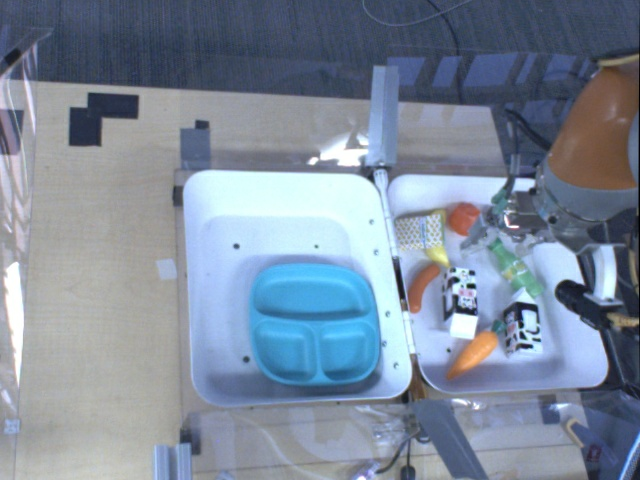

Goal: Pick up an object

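My gripper [510, 230] hangs over the back of the right bin [590, 368], open, with nothing seen between its fingers. Just below it lies a green bottle [517, 268]. A red-orange ball [462, 218] sits to its left, beside a yellow patterned block [420, 231]. Further forward are an orange sausage-shaped piece [424, 284], a black-and-white cow-print carton [461, 303], a second cow-print item [521, 329] and a carrot [472, 352].
The left bin [220, 218] holds a blue divided plate [315, 323]. A grey post [383, 118] stands behind the wall between the bins. A black part [590, 306] juts over the right bin's right rim.
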`<state>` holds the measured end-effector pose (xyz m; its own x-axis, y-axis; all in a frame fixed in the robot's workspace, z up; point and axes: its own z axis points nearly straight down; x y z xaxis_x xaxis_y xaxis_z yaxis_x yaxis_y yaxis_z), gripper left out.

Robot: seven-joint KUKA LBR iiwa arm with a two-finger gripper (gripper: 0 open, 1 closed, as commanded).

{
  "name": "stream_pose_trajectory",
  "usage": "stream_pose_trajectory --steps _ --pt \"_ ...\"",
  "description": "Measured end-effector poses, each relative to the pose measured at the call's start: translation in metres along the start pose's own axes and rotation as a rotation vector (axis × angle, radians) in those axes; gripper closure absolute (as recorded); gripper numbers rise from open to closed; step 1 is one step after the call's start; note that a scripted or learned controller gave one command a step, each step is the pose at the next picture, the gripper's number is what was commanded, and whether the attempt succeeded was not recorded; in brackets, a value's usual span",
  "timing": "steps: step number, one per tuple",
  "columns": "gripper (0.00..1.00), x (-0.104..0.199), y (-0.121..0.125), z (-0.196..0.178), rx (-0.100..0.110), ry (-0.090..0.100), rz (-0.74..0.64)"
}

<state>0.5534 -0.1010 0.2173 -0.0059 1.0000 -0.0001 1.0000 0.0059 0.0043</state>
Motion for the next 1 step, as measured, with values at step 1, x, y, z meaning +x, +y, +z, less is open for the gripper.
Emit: stream_pose_trajectory --steps 1 --pt "0.0 -0.0662 0.0197 0.0872 0.001 -0.001 0.059"
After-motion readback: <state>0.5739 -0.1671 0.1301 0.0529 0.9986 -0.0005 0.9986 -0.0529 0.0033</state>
